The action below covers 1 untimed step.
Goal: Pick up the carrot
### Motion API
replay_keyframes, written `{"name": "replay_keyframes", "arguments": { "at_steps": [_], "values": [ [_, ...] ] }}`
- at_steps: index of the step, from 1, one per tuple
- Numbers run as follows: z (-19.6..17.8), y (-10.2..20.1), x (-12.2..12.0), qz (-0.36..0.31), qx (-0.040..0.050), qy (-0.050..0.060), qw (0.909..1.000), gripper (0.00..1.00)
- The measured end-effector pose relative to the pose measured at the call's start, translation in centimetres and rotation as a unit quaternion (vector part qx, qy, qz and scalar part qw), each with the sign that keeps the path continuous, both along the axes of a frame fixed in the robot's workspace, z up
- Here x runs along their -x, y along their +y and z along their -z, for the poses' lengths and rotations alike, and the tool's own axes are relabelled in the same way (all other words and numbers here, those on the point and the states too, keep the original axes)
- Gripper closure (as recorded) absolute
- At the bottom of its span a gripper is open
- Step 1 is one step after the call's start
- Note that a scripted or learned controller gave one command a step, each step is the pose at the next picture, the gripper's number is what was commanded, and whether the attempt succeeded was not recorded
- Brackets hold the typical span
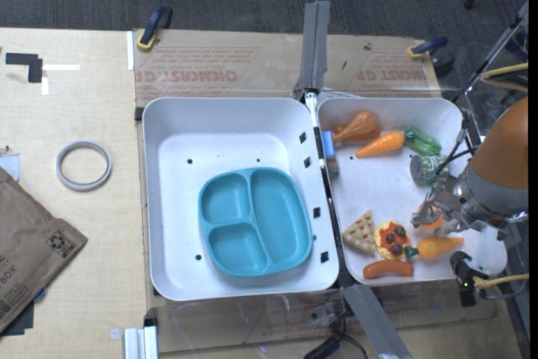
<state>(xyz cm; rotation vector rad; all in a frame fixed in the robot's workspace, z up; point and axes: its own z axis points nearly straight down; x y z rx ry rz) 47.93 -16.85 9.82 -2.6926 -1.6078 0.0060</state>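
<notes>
1. The carrot [388, 144] lay in the right bin [395, 273], near its far wall, orange body with a green leafy top [423, 141]. Its long axis ran roughly left to right across the bin, tip toward the divider, tilted slightly so the leafy end sat a little farther back.

2. The gripper [435, 210] hung over the right side of that same bin, below the orange band of the arm [508, 149]. It was low among metal parts and cables, and whether it was open or closed could not be made out.

3. From the gripper, the carrot lay toward the far-left: away from the camera and a little toward the divider. The two were apart, with bare white floor between them.

4. Nearer the gripper sat other toy food: a small orange piece [440, 247] just beside it on the near side, a pizza slice [361, 231], a round yellow-and-red piece [393, 239] and a sausage [388, 269] along the near wall.

5. A drumstick [356, 127] lay just left of the carrot, close behind its tip, so a grasp across the middle of the body looked safest.

6. The far wall stood close behind the carrot, leaving little room on that side; the near side was open.

7. The left bin [168, 181] held a blue divided plate [255, 220] and was out of the way.
</notes>
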Motion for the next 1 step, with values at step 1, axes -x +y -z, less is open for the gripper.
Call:
{"name": "replay_keyframes", "arguments": {
  "at_steps": [1],
  "values": [
    [0.65, 1.82, -4.01, -0.173, 0.0009, -0.003, 0.9849, 1.00]
  ]
}}
